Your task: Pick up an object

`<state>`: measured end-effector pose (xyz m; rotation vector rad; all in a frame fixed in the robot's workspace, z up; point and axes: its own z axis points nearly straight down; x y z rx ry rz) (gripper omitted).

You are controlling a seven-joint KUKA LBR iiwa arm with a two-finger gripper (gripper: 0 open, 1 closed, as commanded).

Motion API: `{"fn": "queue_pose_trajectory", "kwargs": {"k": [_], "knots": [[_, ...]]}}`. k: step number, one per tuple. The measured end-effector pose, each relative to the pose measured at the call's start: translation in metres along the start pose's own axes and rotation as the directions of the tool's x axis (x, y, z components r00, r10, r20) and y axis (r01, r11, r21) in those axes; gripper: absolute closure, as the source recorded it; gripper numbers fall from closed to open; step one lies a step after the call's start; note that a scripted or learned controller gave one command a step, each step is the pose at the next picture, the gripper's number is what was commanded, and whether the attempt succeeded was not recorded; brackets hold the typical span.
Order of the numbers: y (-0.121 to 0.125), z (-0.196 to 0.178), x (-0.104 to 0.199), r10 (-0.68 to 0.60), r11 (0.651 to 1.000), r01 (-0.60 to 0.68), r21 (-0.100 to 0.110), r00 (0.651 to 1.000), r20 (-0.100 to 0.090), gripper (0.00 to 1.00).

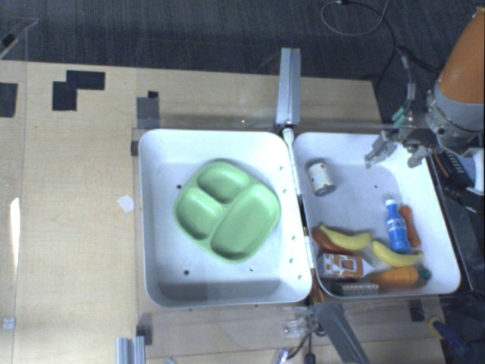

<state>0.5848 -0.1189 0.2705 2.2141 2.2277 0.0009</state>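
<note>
My gripper [395, 154] hangs over the far right part of the right bin [356, 188], its two fingers spread open with nothing between them. Below it in that bin lie a small tin can [320, 177] on its side, a blue bottle [394, 226], an orange-red sausage-like piece [410, 227], two yellow bananas [350, 239] [394, 255], a carrot [395, 277] and a small printed box [340, 265]. The can is to the gripper's left; the other items crowd the near edge.
The left bin [159, 226] holds a green three-compartment plate [227, 210]. A metal divider post [289, 89] stands between the bins at the back. Cables run over the dark floor at the upper right.
</note>
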Motion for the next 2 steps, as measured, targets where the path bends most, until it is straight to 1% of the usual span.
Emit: {"fn": "queue_pose_trajectory", "kwargs": {"k": [1,2], "knots": [[0.002,-0.010,0.001,-0.005,1.000,0.005,-0.003,1.000,0.000,1.00],[0.001,-0.124,-0.005,-0.004,1.000,0.004,-0.004,1.000,0.001,1.00]]}}
